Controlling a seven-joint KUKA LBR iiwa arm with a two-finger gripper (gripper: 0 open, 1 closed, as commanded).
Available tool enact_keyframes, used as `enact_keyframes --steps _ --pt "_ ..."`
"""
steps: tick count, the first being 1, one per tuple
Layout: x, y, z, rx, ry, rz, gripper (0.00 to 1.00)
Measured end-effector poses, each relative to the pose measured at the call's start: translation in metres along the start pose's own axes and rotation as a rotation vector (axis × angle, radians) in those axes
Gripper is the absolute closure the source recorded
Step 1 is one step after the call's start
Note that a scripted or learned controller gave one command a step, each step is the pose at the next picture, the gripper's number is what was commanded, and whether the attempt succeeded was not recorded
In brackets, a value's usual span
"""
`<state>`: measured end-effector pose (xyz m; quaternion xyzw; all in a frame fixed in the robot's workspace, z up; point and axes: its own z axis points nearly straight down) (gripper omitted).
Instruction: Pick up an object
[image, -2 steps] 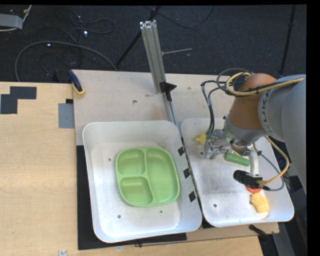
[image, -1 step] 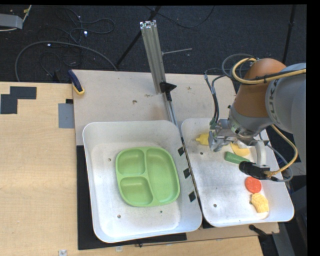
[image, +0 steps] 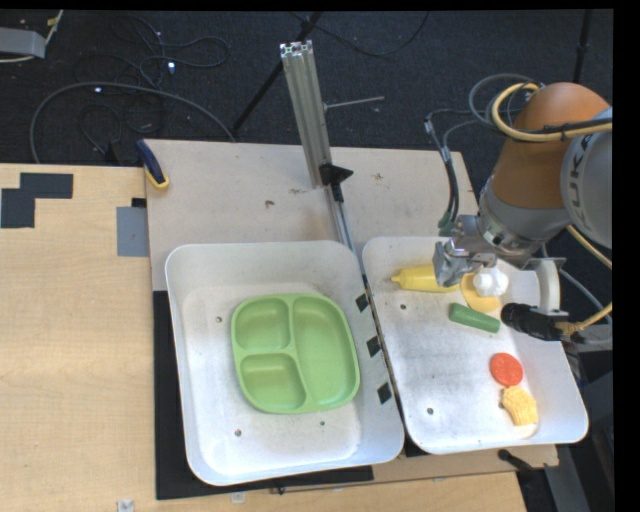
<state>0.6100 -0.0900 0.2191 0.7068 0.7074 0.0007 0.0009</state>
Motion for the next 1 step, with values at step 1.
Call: enact_keyframes --steps 1 --pt "-0.0066 0.0007 -0.0437 0.000 0.000 0.000 1.00"
